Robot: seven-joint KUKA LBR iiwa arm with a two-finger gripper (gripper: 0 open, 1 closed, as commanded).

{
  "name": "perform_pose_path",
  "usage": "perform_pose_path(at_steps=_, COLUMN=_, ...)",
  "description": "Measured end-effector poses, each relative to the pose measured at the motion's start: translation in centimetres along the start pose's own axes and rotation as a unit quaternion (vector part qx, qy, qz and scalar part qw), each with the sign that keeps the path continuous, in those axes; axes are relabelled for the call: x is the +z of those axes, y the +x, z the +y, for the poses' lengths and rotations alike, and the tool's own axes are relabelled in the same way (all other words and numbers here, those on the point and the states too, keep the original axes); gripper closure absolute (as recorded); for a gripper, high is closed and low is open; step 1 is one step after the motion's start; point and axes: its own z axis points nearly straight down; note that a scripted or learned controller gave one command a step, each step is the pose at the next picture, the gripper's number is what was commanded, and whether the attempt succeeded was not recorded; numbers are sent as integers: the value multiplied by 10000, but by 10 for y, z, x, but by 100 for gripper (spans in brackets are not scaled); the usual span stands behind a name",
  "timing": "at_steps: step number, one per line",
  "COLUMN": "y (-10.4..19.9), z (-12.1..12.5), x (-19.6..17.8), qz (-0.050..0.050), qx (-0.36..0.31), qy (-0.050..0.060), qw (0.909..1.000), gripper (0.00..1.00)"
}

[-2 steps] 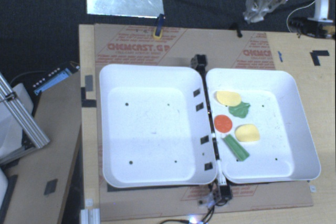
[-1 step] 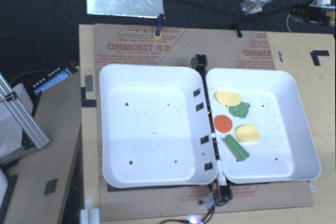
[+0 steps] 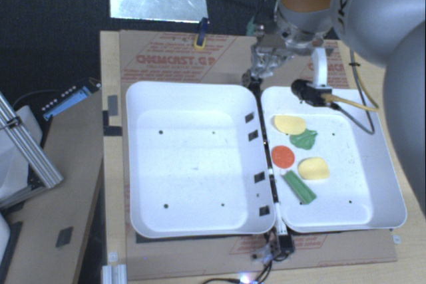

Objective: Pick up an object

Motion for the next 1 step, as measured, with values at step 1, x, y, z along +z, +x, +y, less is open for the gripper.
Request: perform_pose_path(at_steps=1, y=-4, z=-25, x=-133, qz=5, qx=11, qy=-150, qw=9999, gripper=100)
